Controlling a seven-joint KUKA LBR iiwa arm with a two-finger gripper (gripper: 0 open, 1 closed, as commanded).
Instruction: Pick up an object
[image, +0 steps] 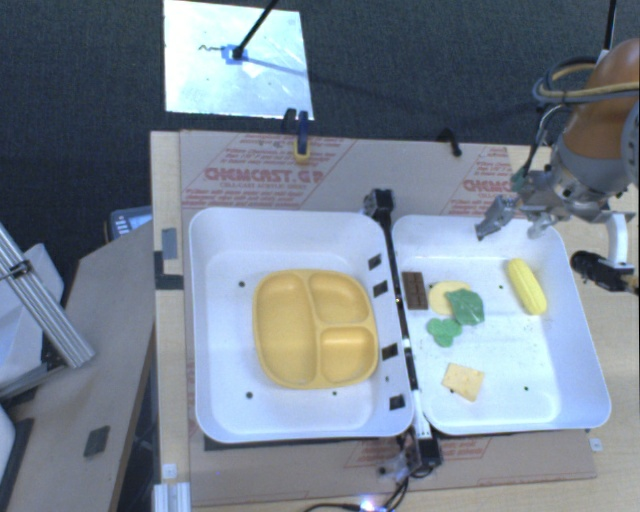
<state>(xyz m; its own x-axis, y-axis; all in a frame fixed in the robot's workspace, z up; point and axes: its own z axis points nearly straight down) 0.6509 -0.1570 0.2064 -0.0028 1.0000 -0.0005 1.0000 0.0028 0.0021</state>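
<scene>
Over right bin's (580, 400) far edge, pincer (515, 222) hovers, fingers spread, gripping nothing. Yellow corn cob (526, 286) lies below it near bin's right wall, long axis running near-to-far, slightly tilted leftward at far end. Cracker (462, 380) nearer front.

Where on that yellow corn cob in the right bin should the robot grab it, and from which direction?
Probably across its middle, coming straight down from above. The corn cob lies flat on the floor of the right bin, long and narrow, running roughly from the far side toward the near side, so the tool would best close across its short width. It lies apart from the other pieces, leaving room on both sides.
</scene>
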